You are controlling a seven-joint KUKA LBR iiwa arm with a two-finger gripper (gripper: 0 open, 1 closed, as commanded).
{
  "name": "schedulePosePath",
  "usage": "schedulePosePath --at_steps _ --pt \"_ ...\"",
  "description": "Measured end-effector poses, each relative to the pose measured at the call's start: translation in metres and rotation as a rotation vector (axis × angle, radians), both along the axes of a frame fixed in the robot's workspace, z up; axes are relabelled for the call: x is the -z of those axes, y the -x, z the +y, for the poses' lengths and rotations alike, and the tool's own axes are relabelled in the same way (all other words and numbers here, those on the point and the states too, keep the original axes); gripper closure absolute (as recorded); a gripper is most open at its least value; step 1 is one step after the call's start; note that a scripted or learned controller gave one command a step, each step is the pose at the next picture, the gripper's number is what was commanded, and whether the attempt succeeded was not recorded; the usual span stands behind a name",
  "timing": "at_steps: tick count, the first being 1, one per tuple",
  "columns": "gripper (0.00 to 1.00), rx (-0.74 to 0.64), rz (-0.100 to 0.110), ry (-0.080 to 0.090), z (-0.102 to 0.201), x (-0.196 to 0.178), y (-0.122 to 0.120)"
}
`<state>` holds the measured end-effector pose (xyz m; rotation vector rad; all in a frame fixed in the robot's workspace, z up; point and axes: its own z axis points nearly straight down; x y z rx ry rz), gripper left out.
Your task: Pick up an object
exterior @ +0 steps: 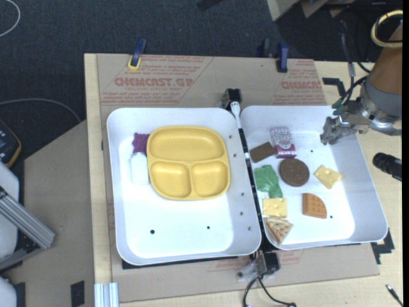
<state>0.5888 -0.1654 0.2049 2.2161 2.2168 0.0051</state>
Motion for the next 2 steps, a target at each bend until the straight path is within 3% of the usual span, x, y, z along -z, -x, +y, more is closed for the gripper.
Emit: schedulePosePath --at_steps 1,2 --pt "1.0 0.0 0.002 0.0 0.0 -0.022 -0.001" --pt "1.0 -0.006 0.007 -0.004 0.048 -0.017 -0.012"
